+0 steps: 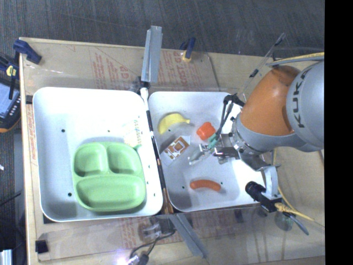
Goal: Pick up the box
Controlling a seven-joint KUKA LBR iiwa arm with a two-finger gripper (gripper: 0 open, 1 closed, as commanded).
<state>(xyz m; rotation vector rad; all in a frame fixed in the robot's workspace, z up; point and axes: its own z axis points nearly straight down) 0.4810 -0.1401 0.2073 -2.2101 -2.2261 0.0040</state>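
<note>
Though small, box (175,147): brown & white (patterned top), w/ tilted edges.

Bright, even overhead light, slightly soft picture

Both white bins (49,148) look almost washed out, with mild glare on their floors. Shadows are short and faint, gathering along the bin walls and under the arm (276,115). The dark floor (83,10) at the top looks grainy, and fine detail is soft throughout.
</note>
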